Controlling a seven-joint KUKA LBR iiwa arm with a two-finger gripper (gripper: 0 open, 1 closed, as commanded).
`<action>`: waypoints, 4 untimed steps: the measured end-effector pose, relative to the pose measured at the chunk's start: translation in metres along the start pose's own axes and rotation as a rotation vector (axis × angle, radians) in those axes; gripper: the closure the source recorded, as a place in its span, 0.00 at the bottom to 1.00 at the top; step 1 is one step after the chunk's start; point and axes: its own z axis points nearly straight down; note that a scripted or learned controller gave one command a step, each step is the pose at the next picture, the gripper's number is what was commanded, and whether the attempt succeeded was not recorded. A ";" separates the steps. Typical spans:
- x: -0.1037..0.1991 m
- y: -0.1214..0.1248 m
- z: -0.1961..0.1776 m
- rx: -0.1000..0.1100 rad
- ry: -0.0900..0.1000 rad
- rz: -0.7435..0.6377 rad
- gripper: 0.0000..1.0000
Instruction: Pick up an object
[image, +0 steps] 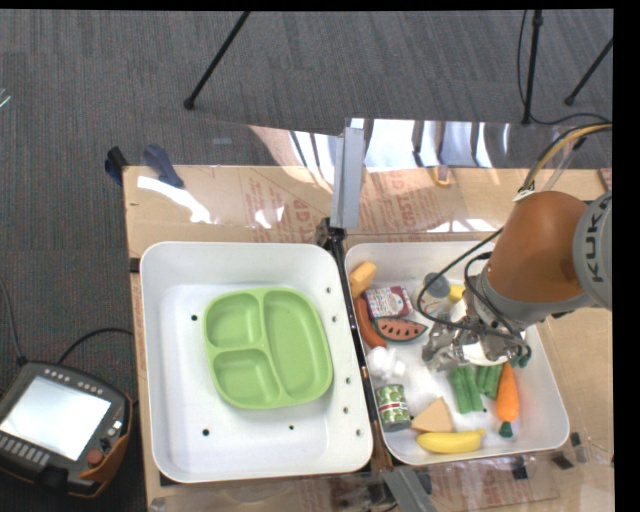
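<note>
While the grey arm with its glossy orange band (540, 255) reaches in from the right, its metal hand (475, 345) hangs low over the middle of the right bin (555, 420), among the toy foods. How far the hand is open cannot be told from this slant, and nothing can be seen held in it.

The right bin is a shallow white plastic tray with rounded corners, and it is crowded. A curved yellow banana (449, 441) lies along its near wall, with a tan wedge (434, 416) just beside it and a small green-labelled can (392, 402) to the left of that. A tapered orange carrot (508, 393) lies next to some ribbed green pods (468, 388), both close under the hand. A flat watermelon slice (403, 329), red with dark seeds, sits near the bin's left wall beside a long reddish sausage shape (368, 325).

The left bin (175, 400) holds a smooth lime-green divided plate (267, 347) with three compartments, set at a slight angle. The bench (160, 215) beneath is brown cardboard under shiny film.
</note>
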 end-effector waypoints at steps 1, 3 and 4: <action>0.000 0.000 0.000 0.001 0.001 0.000 0.00; 0.067 -0.033 -0.007 -0.002 0.005 0.005 1.00; 0.019 -0.039 0.000 0.001 0.001 0.290 1.00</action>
